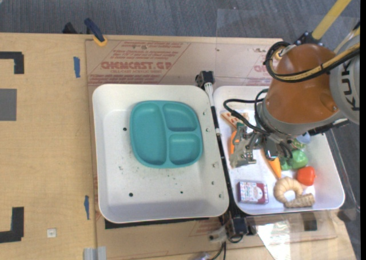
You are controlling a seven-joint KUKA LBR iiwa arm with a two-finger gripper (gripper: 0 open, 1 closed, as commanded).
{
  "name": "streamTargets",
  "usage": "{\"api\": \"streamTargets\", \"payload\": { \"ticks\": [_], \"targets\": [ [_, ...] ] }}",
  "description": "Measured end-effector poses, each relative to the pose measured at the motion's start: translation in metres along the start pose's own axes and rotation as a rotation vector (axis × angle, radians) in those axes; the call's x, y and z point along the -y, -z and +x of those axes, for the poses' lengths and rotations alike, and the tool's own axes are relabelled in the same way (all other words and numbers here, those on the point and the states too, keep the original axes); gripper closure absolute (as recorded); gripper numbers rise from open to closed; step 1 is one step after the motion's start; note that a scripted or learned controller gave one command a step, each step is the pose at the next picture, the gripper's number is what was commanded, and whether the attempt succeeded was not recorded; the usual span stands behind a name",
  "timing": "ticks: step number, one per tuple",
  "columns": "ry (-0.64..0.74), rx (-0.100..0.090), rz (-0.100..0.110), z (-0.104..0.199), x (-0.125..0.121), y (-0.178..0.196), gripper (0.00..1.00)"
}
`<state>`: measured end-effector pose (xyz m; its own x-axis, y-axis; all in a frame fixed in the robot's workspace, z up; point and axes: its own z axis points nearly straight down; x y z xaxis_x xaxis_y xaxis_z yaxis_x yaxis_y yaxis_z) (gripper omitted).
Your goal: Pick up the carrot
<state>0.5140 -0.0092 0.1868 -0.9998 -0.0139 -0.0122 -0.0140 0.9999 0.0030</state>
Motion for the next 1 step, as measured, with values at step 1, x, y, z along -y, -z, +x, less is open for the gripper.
{"api": "streamTargets", "payload": {
  "ticks": [1],
  "targets": [
    [0.102, 0.001, 0.005, 0.0189, 0.0506, 0.0595, 1.0]
  ]
}}
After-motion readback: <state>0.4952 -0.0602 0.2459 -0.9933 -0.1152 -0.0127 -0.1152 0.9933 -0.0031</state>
